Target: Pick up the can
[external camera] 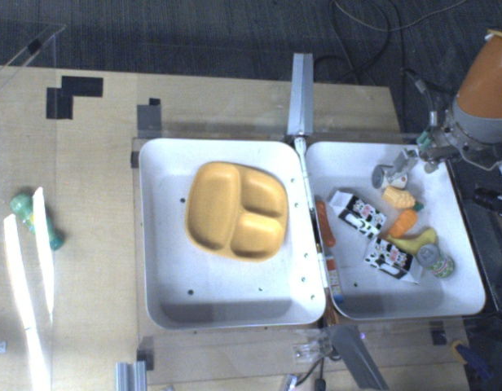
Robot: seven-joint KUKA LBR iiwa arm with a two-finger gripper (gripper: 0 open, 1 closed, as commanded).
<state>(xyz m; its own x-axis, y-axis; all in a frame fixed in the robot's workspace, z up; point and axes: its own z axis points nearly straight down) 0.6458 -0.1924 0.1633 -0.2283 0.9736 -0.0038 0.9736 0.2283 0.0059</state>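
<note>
Can [436,261] lies on its side in the right bin's [398,300] near right corner, touching the banana [416,240] and a cow-print carton [389,258]. Gripper [398,168] hovers over the far edge, well apart from it; whether it is open, I cannot tell.

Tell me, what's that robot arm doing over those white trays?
The arm is meant to pick up the can. Its gripper hangs over the far side of the right bin, holding nothing. The can still sits at that bin's near right, beside a banana, a carrot and two small cartons. The left bin holds a yellow tray.
</note>
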